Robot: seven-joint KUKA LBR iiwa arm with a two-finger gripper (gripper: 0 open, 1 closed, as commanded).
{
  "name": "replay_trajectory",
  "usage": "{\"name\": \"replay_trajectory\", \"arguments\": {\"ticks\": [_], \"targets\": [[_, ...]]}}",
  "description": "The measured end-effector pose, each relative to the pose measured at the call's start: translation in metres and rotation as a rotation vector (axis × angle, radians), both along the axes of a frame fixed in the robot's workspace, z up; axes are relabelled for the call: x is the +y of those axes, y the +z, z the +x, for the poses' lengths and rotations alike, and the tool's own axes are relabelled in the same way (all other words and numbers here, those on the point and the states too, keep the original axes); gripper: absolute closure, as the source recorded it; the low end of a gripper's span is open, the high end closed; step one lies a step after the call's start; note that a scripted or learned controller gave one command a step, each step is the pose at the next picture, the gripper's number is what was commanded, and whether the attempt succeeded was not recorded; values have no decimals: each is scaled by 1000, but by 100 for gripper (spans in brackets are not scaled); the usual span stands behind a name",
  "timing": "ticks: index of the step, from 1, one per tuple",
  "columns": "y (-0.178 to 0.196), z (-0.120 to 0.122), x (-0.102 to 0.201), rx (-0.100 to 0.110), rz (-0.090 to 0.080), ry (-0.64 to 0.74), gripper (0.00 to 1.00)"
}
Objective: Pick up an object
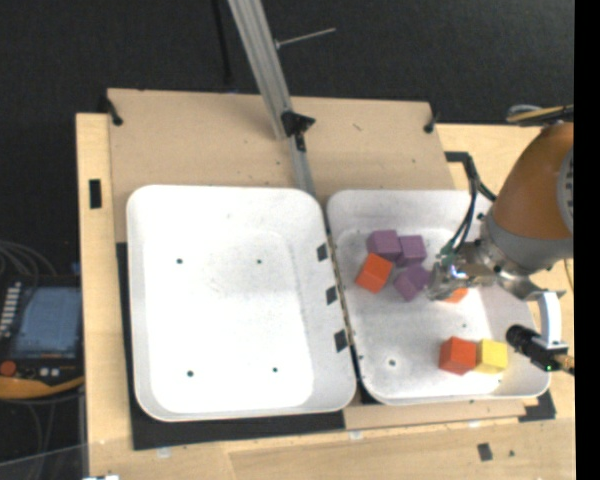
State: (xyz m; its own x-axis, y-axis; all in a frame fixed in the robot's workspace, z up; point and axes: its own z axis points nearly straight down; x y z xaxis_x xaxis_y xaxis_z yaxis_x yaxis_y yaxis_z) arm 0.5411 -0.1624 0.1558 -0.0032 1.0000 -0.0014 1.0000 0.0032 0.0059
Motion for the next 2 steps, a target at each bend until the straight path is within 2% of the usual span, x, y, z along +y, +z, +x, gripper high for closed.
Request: {"name": "replay_trajectory", "arguments": {"ticks": [2], "targets": [[87,4,-5,-1,0,1,100]]}}
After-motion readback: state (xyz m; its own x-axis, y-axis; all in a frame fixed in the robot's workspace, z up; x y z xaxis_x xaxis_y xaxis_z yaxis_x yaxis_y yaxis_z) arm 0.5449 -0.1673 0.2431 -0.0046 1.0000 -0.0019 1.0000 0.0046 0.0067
